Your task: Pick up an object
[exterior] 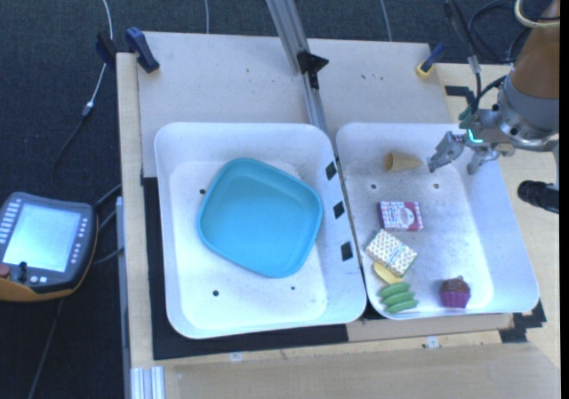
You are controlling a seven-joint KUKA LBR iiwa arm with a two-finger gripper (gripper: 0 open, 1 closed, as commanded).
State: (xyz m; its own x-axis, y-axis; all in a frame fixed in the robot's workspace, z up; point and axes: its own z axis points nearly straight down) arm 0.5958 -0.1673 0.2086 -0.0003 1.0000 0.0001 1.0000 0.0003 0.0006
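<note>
over on the right side of the tabletop [222, 68], the grey arm with its orange band reaches in and its hand [457, 154] hangs above the upper right corner of the right bin [498, 237]. its two fingers [442, 155] are spread apart, pointing down toward the bin floor, and nothing sits between them. just to the left of the hand, near but not touching, a small tan cone [402, 161] lies on its side. lower down, about the middle of that bin, lies a small red and white packet [400, 215], and below it a yellow and white checkered packet [392, 251], tilted. a yellow piece [383, 273] peeks out from under that packet's lower edge, with a green pea pod [397, 297] just beneath it by the bin's near rim. a purple fruit-like toy [454, 292] rests to the right of the pod, apart from it. the left bin [178, 211] holds a light blue square plate [260, 216], lying flat near its centre. off the tabletop to the left, a handheld control pendant [43, 244] with a lit screen rests on the dark floor.
</note>
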